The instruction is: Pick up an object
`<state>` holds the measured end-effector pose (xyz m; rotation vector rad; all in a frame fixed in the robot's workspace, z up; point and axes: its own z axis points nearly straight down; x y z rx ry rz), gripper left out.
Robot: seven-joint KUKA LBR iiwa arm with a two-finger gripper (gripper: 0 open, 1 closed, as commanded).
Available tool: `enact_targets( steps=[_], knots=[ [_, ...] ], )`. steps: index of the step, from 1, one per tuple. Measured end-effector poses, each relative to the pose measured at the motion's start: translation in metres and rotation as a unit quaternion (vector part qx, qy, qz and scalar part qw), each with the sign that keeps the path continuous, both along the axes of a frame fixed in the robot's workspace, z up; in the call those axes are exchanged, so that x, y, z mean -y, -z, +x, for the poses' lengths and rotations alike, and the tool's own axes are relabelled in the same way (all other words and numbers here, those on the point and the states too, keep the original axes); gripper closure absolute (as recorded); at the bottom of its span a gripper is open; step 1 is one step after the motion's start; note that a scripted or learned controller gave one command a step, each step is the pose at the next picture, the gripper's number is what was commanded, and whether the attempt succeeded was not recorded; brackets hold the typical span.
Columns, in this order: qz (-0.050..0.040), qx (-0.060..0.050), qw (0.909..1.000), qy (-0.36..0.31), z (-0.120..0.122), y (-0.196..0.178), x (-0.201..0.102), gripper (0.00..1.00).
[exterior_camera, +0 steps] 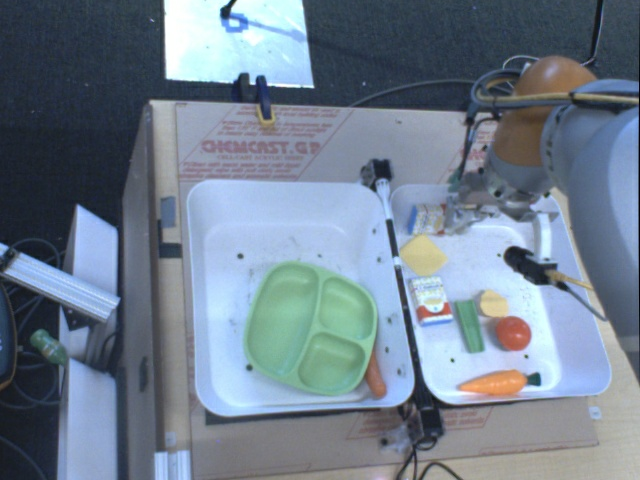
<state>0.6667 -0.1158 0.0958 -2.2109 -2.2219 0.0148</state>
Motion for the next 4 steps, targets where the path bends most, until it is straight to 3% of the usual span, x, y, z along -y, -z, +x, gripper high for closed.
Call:
enact_targets(
  steps=[1, 2, 3, 4],
  knots=[
    [-0.0008, -0.001, 1.0000, 0.000, -0.001, 0.000, 0.001, 0.00],
    [0.0002, 0.007, 1.0000, 0.001, 0.002, 0.011, 0.014, 0.00],
    [0.0000, 0.008, 1.0000, 0.002, 0.003, 0.010, 0.026, 0.00],
    [-0.0005, 0.009, 1.0000, 0.000, 0.004, -0.001, 0.026, 1.00]
  ],
)
